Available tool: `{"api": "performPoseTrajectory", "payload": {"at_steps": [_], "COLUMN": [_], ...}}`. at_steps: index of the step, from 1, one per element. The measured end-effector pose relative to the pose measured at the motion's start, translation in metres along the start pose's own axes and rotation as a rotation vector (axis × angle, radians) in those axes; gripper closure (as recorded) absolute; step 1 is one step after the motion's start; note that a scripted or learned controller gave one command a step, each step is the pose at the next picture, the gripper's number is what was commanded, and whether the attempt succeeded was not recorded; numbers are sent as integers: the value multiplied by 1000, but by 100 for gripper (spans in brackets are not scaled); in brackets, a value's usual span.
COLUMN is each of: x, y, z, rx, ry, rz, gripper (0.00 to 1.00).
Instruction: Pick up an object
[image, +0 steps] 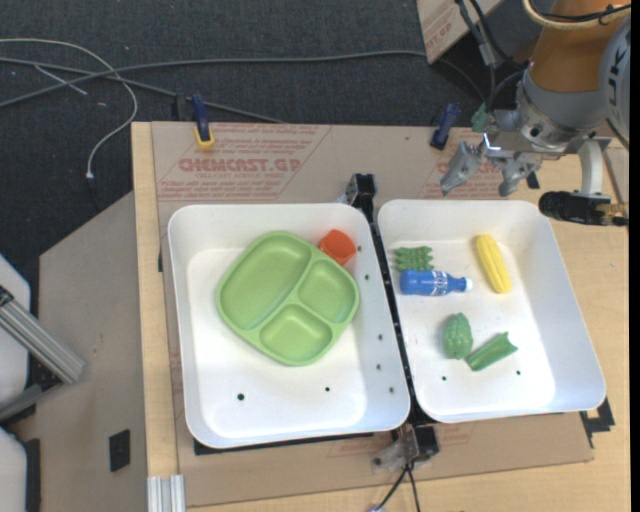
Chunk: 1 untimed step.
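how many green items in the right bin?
3. A spiky green toy at the bin's upper left above the blue bottle, a bumpy one lower middle, and a long one just right of it.

Arm (560, 60): grey metal w/ wide orange band above wrist, round pale-grey wrist section below it. Dark cables run along upper part. Gripper (487, 172): two silvery-grey metal fingers, small green bit at its base.

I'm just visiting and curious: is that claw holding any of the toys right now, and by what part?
Nothing is held. The claw hangs open above the far rim of the right bin, with only air between its fingers; the corn lies untouched in that bin.
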<state>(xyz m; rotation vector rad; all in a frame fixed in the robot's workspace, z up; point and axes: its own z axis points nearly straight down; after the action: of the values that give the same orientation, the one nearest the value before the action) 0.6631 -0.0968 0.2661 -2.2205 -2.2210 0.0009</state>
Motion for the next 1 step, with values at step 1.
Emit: {"api": "performPoseTrajectory", "payload": {"at_steps": [1], "x": [-4], "y": [-10], "z": [51], "rx": [6], "ry": [1], "rz": [1], "gripper": [0]}}
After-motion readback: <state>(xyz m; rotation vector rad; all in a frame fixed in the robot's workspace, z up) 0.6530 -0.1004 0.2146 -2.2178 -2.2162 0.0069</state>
